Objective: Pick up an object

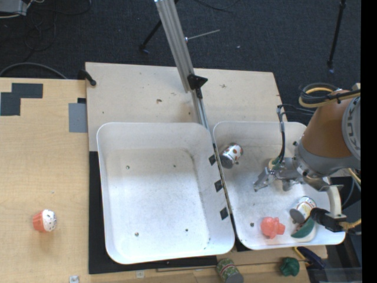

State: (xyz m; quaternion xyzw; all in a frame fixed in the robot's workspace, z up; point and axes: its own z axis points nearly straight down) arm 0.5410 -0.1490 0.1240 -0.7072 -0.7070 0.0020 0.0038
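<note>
Camera view puts the gripper (pixel 266 180) low over the floor of the right bin (pixel 253 137), reaching in from the right on the grey arm (pixel 330 140) with its orange band. Its two metal fingers look spread fairly wide, with nothing between them, though at this size and angle the tips are hard to read and I cannot tell if they touch the bin floor.

Nearest to it, up and to the left, a small silver and red can (pixel 231 154) lies tilted against the bin's left wall. Below the gripper, near the front rim, sits a pink-red lumpy object (pixel 271 227). To the right of that, a second small can (pixel 304 206) rests beside a dark green piece (pixel 305 229) at the bin's front right corner. The middle of the right bin floor between these things is bare.

A slanted aluminium bar (pixel 177 37) comes down to the divide between the bins. The left bin (pixel 118 158) lies just beside it. Outside the bins, a red and white ball-like toy (pixel 45 220) rests on the wooden surface (pixel 35 158) at far left, well apart. Two green objects (pixel 288 266) lie in front of the right bin.
</note>
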